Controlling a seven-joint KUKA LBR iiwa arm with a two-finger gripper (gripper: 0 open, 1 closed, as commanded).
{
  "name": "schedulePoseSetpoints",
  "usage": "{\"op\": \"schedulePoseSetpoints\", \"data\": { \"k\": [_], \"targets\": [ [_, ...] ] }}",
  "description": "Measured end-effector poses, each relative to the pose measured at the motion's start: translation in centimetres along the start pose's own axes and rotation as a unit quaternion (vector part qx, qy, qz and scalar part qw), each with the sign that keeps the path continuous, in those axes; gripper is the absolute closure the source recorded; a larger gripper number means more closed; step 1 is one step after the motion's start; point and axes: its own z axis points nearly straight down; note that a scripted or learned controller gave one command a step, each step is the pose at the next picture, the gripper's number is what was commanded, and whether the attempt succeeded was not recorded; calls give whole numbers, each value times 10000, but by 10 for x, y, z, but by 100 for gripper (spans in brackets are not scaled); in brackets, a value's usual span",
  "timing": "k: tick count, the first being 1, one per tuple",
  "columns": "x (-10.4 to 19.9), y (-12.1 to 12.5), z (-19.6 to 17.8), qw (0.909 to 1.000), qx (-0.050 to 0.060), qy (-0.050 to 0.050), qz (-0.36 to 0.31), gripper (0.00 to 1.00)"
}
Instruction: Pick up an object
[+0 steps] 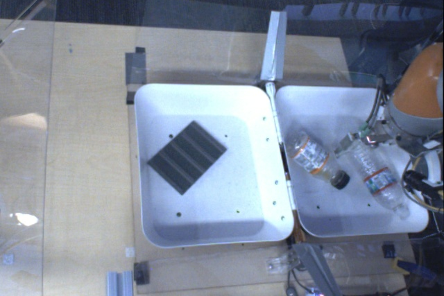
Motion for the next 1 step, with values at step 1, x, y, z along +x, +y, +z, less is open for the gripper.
{"op": "schedulePoseSetpoints", "data": {
  "k": [1],
  "targets": [
    [10,-58,-3,9997,-35,-22,-229,0]
  ]
}}
